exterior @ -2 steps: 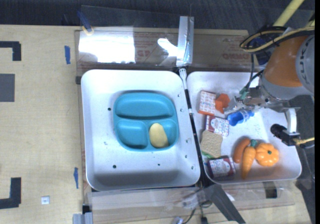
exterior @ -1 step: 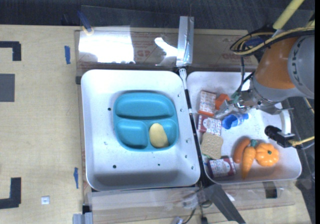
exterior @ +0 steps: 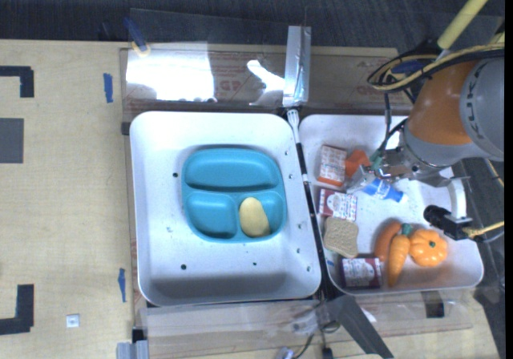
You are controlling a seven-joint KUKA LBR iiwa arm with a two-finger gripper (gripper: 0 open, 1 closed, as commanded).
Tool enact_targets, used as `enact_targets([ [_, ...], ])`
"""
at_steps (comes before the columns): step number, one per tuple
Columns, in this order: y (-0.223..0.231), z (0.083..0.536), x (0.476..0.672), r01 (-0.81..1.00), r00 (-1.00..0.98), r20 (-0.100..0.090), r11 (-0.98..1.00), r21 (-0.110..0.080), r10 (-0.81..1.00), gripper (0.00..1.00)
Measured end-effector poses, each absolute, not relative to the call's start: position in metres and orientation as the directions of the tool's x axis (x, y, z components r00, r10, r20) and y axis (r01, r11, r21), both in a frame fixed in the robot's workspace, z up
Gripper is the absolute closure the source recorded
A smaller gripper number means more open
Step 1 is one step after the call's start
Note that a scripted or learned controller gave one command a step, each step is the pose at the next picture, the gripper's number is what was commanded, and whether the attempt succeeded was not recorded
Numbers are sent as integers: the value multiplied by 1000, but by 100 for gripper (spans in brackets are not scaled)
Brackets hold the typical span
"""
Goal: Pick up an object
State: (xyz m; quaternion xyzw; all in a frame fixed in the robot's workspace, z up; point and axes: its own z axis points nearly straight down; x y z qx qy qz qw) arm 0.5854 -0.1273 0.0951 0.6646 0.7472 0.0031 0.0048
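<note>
Two white bins side by side on a bench. Left bin (exterior: 152, 189): blue divided tray (exterior: 232, 169) at centre, yellow egg-shaped piece (exterior: 254, 216) in its lower right compartment. Right bin (exterior: 469, 265): packets near the left edge, orange carrot (exterior: 393, 249) and small pumpkin (exterior: 428, 247) near the bottom edge. Gripper (exterior: 383, 169) low over the right bin's upper middle; finger spread impossible to tell.

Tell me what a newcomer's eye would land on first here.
First the blue divided tray in the left bin, with a yellow egg-shaped thing in its lower right compartment. Then the clutter in the right bin: a carrot and small orange pumpkin near its front, under the grey and orange arm.
</note>
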Motion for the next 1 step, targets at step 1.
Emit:
enact_targets([
  [1,-63,187,661,992,-123,0,123,7,992,100],
])
